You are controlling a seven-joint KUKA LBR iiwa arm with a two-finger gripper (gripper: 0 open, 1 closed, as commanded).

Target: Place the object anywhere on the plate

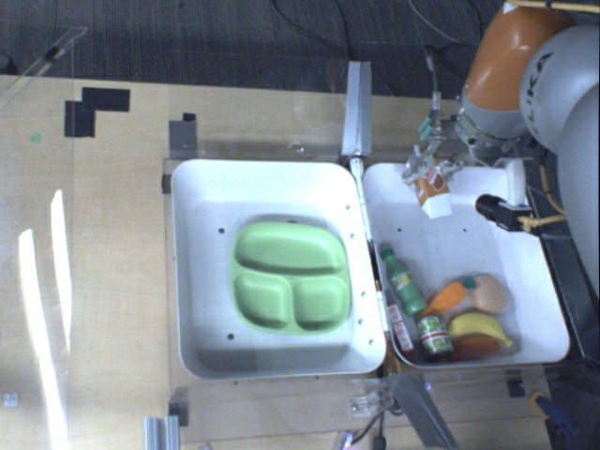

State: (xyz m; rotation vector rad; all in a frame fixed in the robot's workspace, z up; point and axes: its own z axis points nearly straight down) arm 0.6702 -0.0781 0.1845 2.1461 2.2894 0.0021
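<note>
Gripper (429, 165), pinching a small orange-and-white packet (432, 191) over the right bin's far-left corner, sits well right of the green 3-compartment plate (290, 277), w/ the bin divider between.

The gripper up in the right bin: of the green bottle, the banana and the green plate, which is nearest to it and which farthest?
Measured from the gripper, in the camera view:
1. Green bottle, by the right bin's left wall, below the gripper.
2. Banana, in that bin's lower corner among other food items.
3. Green plate, in the left bin.
The banana and the plate are nearly level, so their order is uncertain.
</note>
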